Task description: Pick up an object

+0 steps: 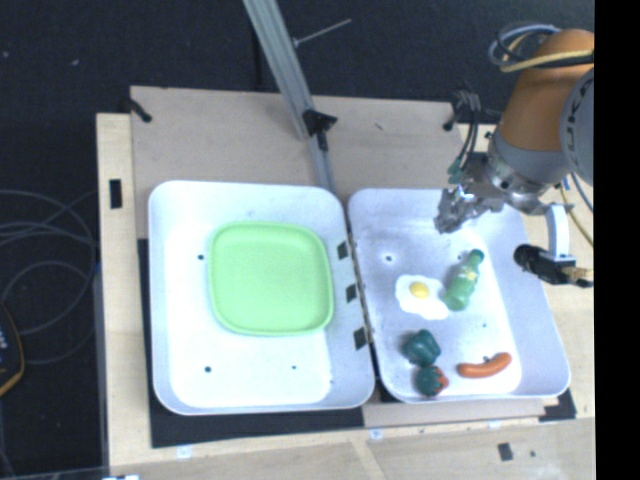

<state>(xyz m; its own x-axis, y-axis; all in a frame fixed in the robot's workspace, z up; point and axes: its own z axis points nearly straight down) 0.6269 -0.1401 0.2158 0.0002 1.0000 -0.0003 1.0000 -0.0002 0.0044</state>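
Note:
The right bin (pixel 385 218) holds a green bottle (pixel 463 281), a fried egg (pixel 421 295), two dark green pepper-like toys (pixel 421 345) (pixel 431 379) and a red sausage (pixel 484 367). My gripper (pixel 453 211) hangs over the bin's far part, above and a little left of the green bottle, apart from it. Nothing shows between its tips. The grey and orange arm (pixel 535 98) comes in from the upper right.
The left bin (pixel 180 218) carries a light green square plate (pixel 270 278). A grey metal pole (pixel 285 58) slants up from between the bins at the back. A black fitting (pixel 545 262) sits at the right bin's right rim.

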